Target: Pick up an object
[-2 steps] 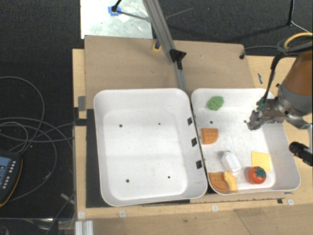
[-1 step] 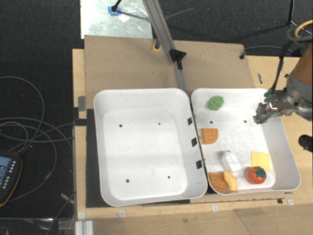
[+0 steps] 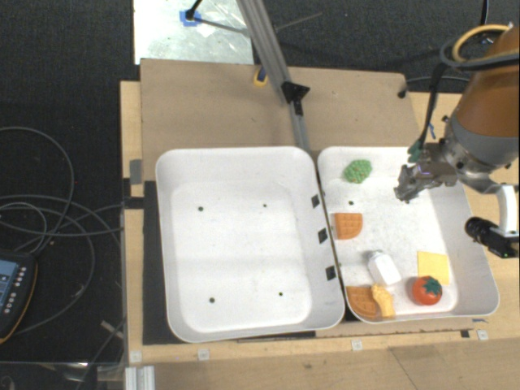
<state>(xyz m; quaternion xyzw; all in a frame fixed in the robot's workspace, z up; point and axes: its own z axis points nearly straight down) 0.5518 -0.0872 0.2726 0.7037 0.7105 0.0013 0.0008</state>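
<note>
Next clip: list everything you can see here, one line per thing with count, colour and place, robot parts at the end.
bins: 2, white, side by side on the bench.
broccoli piece: 1, green, far end of the right bin.
waffle piece: 1, orange, right bin by the dividing wall.
bottle: 1, white, right bin, near middle.
cheese slice: 1, yellow, right bin, right of the bottle.
tomato: 1, red with green top, near right corner of the right bin.
bread-like pieces: 2, orange, near left corner of the right bin.
pole: 1, grey, slanting over the far side of the bench.
cables: several, black, floor at left.
arm: 1, grey and orange, from the right.
jaws: 1 set, dark, over the right bin's far half.
</note>
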